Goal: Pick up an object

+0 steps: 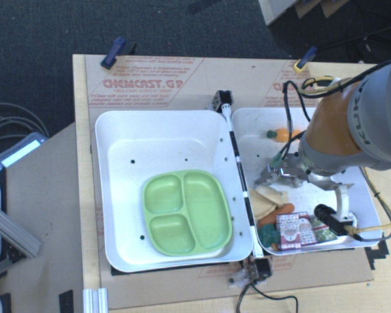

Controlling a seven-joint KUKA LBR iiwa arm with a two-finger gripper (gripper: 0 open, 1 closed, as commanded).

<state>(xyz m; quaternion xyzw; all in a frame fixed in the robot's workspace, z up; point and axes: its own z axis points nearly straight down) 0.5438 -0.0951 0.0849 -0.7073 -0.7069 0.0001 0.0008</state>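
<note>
Nearest, the green divided plate [184, 212] lies in the left bin [117, 132] toward its front edge. Right bin [251, 126] holds a patterned packet [292, 230], bread slice [266, 201] and carrot [282, 134]; the claw [278, 173] hovers over its middle, its opening impossible to tell.

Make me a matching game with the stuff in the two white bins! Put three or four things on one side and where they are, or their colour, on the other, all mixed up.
Things:
1. divided plate
2. toy carrot
3. patterned packet
4. gripper

Places or colours:
A. orange, at the far end of the right bin
B. light green, in the left bin
C. low over the middle of the right bin
D. pink and white, at the right bin's near end

Pairs: 1-B, 2-A, 3-D, 4-C
</note>
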